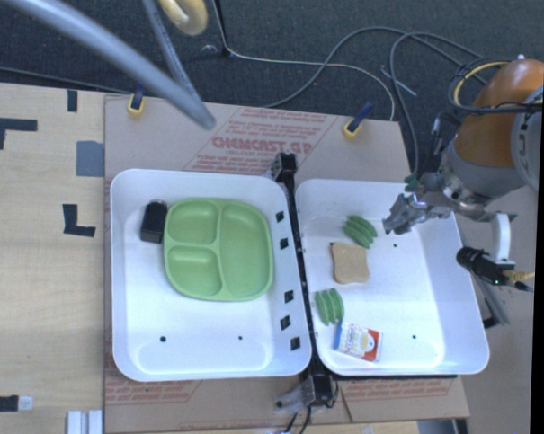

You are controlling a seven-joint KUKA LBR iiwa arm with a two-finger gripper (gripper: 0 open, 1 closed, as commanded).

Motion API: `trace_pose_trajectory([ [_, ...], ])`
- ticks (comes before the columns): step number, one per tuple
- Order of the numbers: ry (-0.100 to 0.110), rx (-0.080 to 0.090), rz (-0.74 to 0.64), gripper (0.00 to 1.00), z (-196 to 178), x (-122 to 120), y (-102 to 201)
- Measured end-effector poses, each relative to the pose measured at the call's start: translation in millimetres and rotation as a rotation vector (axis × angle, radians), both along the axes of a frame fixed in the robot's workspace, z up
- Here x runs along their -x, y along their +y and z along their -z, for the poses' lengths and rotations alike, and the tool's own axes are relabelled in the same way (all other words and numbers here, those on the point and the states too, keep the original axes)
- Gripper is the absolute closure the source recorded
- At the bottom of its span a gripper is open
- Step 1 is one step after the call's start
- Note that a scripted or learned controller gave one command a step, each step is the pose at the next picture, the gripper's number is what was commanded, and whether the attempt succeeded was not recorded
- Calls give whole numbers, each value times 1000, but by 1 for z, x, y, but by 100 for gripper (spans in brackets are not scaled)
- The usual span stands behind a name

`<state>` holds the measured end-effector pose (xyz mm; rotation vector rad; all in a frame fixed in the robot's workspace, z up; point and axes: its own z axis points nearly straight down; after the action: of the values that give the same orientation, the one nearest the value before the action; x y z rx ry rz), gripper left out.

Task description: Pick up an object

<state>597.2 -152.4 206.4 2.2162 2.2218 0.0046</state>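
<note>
The right bin (449,291) holds a tan bread slice (349,263), a green ridged piece (360,230) near its back, a second green piece (328,305) lower down, and a small white carton with red and orange print (357,340). My gripper (400,217) hangs over the back right part of this bin, to the right of the upper green piece and apart from it. Nothing shows between its fingers.
The left bin (130,277) holds a green divided plate (220,249) with a small black block (153,222) at its left side. A black clip strip (290,257) runs along the divider between the bins. Cables (369,54) lie behind the bench.
</note>
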Motion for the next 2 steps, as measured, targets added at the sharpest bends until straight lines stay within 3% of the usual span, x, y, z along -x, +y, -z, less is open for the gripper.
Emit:
trace_pose_trajectory([
  [1,4,-1,1,100,-6,0,1],
  [2,6,-1,-2,100,-3,10,51],
])
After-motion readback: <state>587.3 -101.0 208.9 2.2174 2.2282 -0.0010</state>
